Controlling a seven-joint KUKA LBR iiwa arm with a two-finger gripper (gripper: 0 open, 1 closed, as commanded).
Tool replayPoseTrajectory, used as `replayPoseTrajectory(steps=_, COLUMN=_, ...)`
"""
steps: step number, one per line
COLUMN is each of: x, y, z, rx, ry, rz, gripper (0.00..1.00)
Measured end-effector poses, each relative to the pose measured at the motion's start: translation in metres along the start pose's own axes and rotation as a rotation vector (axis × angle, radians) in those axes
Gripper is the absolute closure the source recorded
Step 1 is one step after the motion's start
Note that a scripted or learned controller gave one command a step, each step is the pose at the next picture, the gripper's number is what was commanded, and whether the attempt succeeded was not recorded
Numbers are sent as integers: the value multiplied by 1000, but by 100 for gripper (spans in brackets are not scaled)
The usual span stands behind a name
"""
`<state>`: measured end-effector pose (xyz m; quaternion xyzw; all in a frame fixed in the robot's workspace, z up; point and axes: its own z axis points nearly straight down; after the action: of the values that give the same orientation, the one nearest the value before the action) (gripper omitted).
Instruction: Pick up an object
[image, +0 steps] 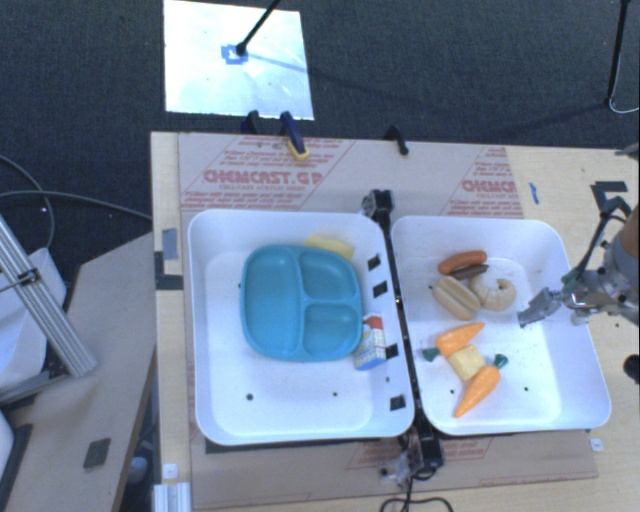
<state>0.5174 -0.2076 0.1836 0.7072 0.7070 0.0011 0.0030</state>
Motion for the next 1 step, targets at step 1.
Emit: replayPoseTrajectory(steps=1, x=0, y=-23, z=-54, rx=-1, ry=0, rz=1, gripper=0)
